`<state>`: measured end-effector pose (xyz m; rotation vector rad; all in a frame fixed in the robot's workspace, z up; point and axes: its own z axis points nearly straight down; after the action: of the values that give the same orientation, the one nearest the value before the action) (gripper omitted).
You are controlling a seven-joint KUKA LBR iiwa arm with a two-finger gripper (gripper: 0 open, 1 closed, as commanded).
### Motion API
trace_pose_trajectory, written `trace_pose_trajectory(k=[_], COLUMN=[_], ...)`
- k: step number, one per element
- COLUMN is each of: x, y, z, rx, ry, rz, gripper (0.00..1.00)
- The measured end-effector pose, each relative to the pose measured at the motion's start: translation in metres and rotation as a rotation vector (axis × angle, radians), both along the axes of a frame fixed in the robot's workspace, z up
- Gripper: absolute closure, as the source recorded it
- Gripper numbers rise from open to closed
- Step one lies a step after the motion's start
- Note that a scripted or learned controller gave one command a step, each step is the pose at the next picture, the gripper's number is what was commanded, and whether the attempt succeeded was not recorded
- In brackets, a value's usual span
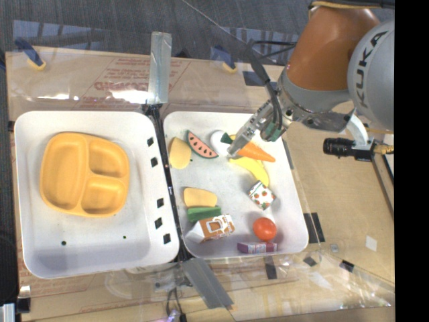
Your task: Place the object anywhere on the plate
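Showing a tan bench (335, 180) seen from above at a slant, lying under wrinkled clear plastic sheeting (100, 79) with faint red print, taped down in places. Bearing two shallow white bins side by side, touching along their inner edges: left bin (40, 247) and right bin (298, 213). Running a strip of grey tape (159, 66) from the far edge down to the seam between the bins, and another grey tape strip (208, 284) at the near end of that seam.

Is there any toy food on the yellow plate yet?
No, the yellow plate in the left bin has nothing on it; the toy foods, like the carrot and tomato, lie in the right bin.
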<state>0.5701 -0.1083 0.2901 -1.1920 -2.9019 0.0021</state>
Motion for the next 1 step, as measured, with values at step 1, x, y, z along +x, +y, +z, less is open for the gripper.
trace_pose_trajectory(k=[1], x=[-0.0494], y=[0.0587], z=[-0.0003], rx=[0.001], ry=[-0.005], rz=[0.049], gripper=[1.0])
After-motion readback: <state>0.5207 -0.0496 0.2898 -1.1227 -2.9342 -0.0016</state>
